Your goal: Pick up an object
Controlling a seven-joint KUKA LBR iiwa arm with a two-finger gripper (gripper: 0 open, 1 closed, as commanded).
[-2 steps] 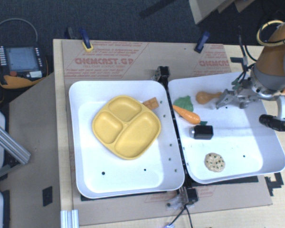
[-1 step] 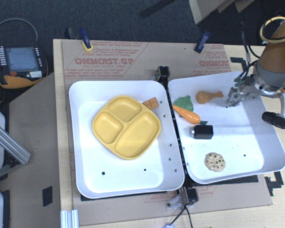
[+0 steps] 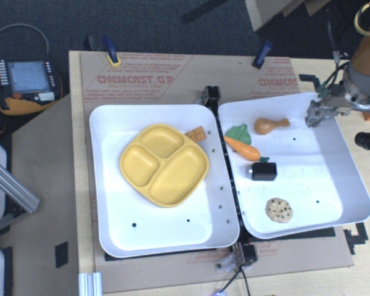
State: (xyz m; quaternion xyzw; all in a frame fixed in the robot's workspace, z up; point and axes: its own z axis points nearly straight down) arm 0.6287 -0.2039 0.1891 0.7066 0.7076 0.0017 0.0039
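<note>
beside the right bin (image 3: 351,184) rim, end effector (image 3: 314,117) grip state unclear, carrot (image 3: 242,147) lying diagonal, green top up-left

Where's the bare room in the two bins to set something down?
Free: the left bin floor below the yellow plate; the right bin right of the cookie and black block. Crowded: the carrot, green leaf and drumstick.

plastic, board and metal on the bench

both bins (image 3: 172,239) look like smooth, faintly glossy white plastic; the yellow plate (image 3: 164,164) is matt plastic (three wells). the board (image 3: 172,73) beneath is dull brown cardboard with red print. the cookie (image 3: 279,210) looks rough and speckled, the carrot (image 3: 243,148) smooth. the gripper (image 3: 317,113) is bare grey metal.
</note>
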